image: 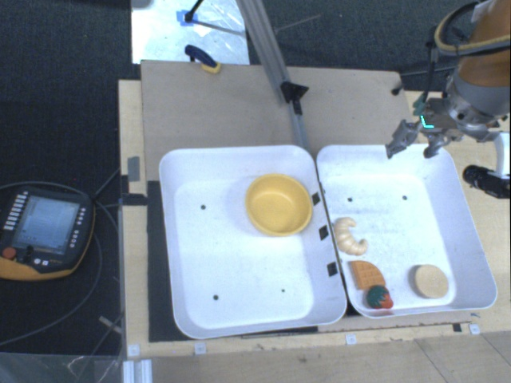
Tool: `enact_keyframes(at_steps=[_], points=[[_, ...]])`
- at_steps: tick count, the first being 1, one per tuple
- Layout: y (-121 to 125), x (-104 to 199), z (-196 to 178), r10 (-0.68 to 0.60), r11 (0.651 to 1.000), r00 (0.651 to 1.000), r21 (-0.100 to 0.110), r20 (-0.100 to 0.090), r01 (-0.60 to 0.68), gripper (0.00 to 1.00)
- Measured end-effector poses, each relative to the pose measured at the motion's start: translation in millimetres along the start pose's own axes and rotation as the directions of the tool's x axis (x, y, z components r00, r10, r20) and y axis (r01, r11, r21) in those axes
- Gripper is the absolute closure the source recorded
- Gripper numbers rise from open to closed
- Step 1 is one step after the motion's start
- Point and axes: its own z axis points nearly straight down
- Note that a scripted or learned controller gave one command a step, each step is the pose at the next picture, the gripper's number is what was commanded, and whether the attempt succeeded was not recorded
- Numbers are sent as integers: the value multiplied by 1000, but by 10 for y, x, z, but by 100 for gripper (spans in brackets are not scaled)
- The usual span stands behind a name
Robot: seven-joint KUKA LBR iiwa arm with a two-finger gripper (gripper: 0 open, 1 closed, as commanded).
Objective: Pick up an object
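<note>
My gripper (413,145) hangs over the far edge of the right bin (399,183), fingers spread open with nothing between them. Well below it in that bin lie a cream croissant-shaped piece (349,234), an orange cracker-like square (367,274), a small green and red item (378,297) and a tan round disc (429,281). A yellow bowl (278,204) sits upright in the left bin (207,246), near its far right corner.
A slanted metal pole (271,46) crosses the back of the bench and ends near the bins' far junction. A teach pendant (44,231) lies off the bench at the left. Black clips (323,231) sit along the seam between the bins.
</note>
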Motion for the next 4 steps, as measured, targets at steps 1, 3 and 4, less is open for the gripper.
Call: enact_keyframes(at_steps=[1, 3, 4], points=[[0, 0, 0, 0, 1000, 1000, 0, 0, 0, 0], [20, -77, 1033, 1, 1000, 1000, 4, -1, -1, 0], [-79, -58, 1515, 0, 1000, 1000, 4, -1, 0, 0]])
